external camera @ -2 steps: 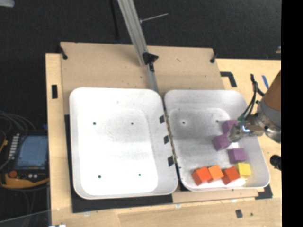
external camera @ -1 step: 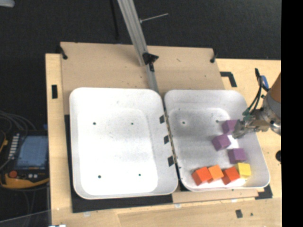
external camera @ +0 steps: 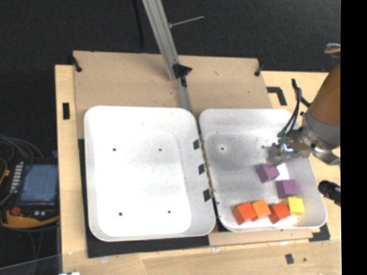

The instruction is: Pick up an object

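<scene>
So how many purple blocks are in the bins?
2, both in the right bin: one purple block just under the gripper, another nearer the yellow block.

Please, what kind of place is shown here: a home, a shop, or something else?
Most likely a robotics lab test bench. A robot arm reaches over two shallow white bins on a plywood bench, with small coloured blocks in the right bin, and a handheld control pendant lies at the left.

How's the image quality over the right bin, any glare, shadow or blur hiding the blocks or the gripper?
Camera view: soft overall; a grey shadow darkens the right bin floor left of the gripper; the left bin is bright, nearly washed out; the purple blocks read clearly; the gripper's fingertips are too blurred to make out.
</scene>
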